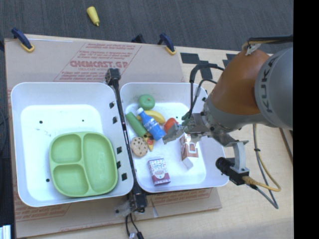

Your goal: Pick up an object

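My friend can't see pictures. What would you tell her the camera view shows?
A big grey and orange robot arm reaches into the right white bin, full of toy food and small cartons. The left white bin holds a green divided plate.

Green divided plate (83, 163) in left bin (20, 133)

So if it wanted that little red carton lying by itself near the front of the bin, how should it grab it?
Come straight down on the red carton and pinch its two long sides. It lies flat with bare floor either side, so the fingers probably fit.
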Robot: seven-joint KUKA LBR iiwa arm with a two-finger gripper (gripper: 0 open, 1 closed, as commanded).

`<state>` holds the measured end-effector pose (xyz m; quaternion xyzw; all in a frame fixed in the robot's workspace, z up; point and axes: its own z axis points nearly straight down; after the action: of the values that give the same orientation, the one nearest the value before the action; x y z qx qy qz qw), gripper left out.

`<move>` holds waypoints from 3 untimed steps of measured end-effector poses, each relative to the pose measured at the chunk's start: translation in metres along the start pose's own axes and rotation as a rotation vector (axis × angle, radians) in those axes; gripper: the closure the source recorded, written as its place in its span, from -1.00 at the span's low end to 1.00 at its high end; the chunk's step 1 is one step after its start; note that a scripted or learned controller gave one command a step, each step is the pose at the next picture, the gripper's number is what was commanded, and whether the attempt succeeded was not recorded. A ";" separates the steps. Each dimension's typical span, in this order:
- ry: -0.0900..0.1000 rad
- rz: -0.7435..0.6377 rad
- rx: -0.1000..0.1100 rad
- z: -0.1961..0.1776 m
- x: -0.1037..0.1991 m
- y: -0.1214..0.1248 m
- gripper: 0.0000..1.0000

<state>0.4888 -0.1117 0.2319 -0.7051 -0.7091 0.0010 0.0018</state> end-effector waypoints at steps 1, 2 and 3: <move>-0.012 -0.003 -0.028 0.119 -0.050 0.007 -1.00; -0.012 -0.009 -0.027 0.109 -0.050 0.008 1.00; -0.001 -0.001 -0.004 0.001 -0.012 -0.011 1.00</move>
<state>0.4780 -0.1233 0.2305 -0.7049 -0.7093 -0.0002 0.0001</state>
